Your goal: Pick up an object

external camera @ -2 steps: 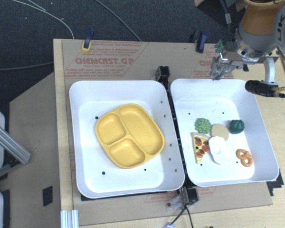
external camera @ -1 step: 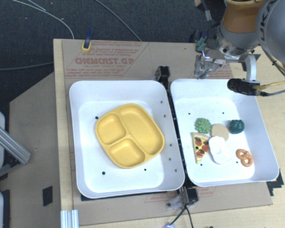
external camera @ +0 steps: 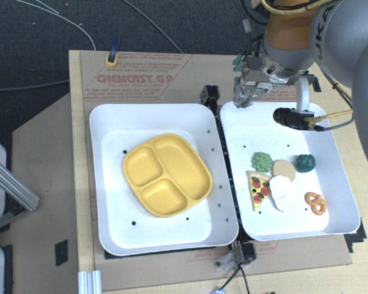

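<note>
My gripper (external camera: 244, 97) hangs over the far left corner of the right bin (external camera: 331, 164), its metal fingers pointing down with nothing visible between them. Nearer the front of that bin lies a cluster of small objects: a green broccoli piece (external camera: 262, 161), a dark green round item (external camera: 305, 163), a beige disc (external camera: 283, 169), a white lump (external camera: 284, 195), a pizza slice (external camera: 258, 189) and a pretzel (external camera: 316, 203). The gripper is well behind this cluster, apart from all of it.
The left bin (external camera: 110, 133) holds a yellow divided plate (external camera: 166, 174). A black part of the arm's tool (external camera: 292, 117) reaches over the right bin's back. Black clamps (external camera: 210, 94) sit between the bins at the far side. Cardboard lies under both bins.
</note>
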Action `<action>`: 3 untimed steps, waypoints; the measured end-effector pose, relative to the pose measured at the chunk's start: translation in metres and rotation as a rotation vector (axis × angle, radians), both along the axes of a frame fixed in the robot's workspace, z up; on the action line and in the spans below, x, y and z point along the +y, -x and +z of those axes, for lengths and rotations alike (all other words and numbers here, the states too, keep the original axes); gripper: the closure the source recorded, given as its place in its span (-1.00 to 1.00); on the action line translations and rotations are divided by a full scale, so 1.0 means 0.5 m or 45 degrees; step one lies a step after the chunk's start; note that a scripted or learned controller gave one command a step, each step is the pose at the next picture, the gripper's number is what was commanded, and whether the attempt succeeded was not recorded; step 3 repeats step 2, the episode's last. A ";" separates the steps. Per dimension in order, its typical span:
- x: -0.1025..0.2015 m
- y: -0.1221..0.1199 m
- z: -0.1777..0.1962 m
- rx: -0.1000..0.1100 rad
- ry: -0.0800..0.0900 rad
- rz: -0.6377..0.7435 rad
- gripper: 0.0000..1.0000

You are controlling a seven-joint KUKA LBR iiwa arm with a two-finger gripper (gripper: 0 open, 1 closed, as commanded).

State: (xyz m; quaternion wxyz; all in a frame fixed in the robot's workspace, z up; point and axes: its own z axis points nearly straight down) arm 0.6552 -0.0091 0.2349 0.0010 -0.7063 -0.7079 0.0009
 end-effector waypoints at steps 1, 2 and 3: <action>0.096 -0.007 -0.018 0.000 0.000 0.000 1.00; 0.191 0.005 -0.001 -0.005 -0.001 0.002 1.00; 0.191 0.005 -0.001 -0.005 -0.001 0.002 1.00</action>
